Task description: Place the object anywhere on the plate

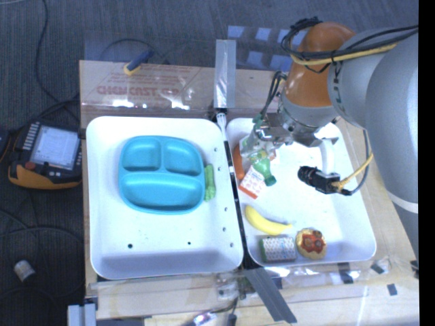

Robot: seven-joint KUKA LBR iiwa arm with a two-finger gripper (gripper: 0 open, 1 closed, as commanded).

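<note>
Your gripper (262, 141) sits over the upper left corner of the right bin (353, 209), down among a small cluster there: a green bottle (264, 167), a red-and-white packet (250, 182) and an orange strip (236, 165) lying along the bin's left wall. You cannot tell from this angle whether it is closed on anything; the wrist hides the tips, so treat the grasp as unproven. The bottle looks like the likeliest target, touching or just under the gripper.

The plate (162, 173), blue and in three sections, lies in the left bin (136, 250), with a green piece (209, 182) against its right edge. A banana (266, 223), a grey block (277, 248) and a strawberry (310, 242) lie near the right bin's front, well apart from the gripper.

To do this step well, lift straight up first and check that something comes with you. Clear the ridge between the bins before you move left, then lower over the middle of the plate, away from the green piece, and release low.
</note>
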